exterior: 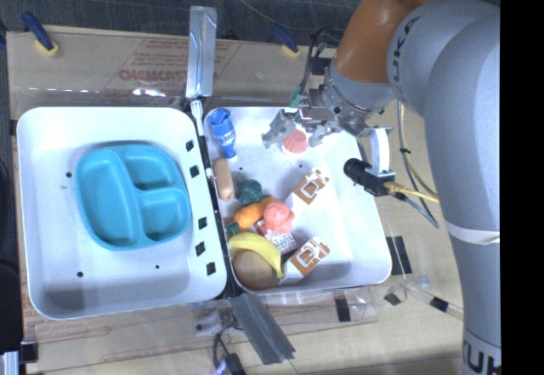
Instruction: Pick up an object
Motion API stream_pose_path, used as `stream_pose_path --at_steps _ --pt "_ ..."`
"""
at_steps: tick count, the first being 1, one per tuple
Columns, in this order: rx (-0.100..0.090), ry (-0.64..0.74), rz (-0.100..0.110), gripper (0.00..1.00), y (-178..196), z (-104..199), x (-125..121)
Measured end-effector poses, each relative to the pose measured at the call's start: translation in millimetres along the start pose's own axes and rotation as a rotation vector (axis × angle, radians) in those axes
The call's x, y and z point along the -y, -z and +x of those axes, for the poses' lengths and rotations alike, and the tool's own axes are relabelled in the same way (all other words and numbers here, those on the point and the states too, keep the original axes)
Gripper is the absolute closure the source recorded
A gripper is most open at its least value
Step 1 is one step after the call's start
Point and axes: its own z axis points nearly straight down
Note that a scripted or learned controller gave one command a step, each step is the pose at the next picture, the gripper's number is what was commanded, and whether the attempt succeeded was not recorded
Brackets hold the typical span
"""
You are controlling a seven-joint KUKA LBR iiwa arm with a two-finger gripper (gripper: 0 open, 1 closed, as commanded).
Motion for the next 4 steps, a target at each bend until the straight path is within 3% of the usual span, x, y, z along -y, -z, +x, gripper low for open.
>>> stream_pose_path --at_steps 1,2,3,4 --pt "0.000 -0.041 0.004 0.00 -56 8 65" --pt "0.002 0.188 -0.010 0.00 -102 14 75" --pt "-0.001 0.299 -0.002 0.00 -119 15 141" --pt "-0.001 0.304 -0.005 1.00 -108 15 139"
